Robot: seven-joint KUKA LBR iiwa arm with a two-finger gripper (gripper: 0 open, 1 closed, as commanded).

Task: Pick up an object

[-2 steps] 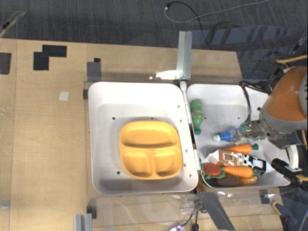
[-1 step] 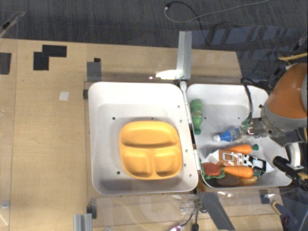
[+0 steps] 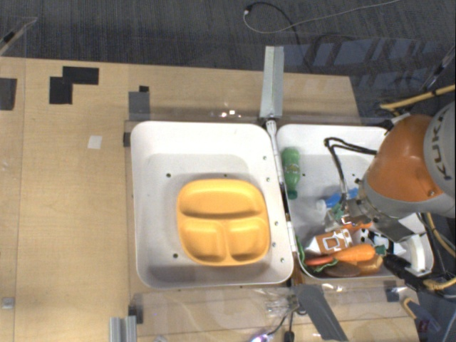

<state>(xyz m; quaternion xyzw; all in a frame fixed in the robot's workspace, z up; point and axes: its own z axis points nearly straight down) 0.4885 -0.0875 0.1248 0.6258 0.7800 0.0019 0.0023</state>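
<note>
Camera view, carrot (image 3: 354,255) just below lowered arm (image 3: 402,166), right bin (image 3: 313,144)

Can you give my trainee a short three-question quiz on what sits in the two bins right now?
1. True or false: the yellow three-compartment plastic tray lies in the left white bin.
2. Multiple choice: where in the right white bin does the green plastic bottle lie? A) along its left wall B) in its far right corner C) under the orange carrot-shaped toy
3. Fill in: the grey arm with the orange band hangs over the ____ bin.

Key: 1 true; 2 A; 3 right.
</note>
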